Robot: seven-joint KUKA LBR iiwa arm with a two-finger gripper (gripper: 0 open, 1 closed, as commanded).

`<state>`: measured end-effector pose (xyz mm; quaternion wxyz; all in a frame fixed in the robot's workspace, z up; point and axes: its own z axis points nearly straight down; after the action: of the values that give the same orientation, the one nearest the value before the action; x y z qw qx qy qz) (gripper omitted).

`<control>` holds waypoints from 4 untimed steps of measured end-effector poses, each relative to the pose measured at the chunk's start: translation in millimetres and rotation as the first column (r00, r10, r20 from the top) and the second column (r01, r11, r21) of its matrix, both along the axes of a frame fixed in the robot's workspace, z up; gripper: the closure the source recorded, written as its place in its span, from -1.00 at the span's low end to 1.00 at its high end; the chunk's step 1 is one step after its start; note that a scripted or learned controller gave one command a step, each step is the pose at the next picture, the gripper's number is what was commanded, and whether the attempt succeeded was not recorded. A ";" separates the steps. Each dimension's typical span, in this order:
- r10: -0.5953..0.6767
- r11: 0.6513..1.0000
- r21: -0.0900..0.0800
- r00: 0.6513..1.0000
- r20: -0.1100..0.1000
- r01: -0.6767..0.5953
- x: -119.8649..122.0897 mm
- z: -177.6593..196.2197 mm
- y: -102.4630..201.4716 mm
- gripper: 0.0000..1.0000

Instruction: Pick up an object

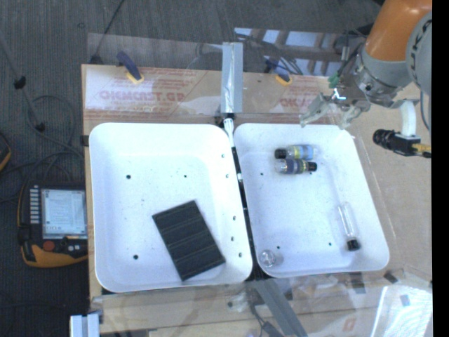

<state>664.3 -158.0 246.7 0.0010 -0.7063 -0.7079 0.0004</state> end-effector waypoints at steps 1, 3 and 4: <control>0.024 1.000 -0.005 1.000 0.002 -0.024 3.6 -143.4 7.5 -1.00; 0.026 1.000 -0.004 1.000 0.014 -0.026 -19.8 -146.4 -44.4 1.00; 0.026 1.000 -0.004 1.000 0.014 -0.026 -19.9 -146.6 -44.3 -1.00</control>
<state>644.4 -202.3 100.1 -0.0052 -0.6969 -0.7172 -0.0031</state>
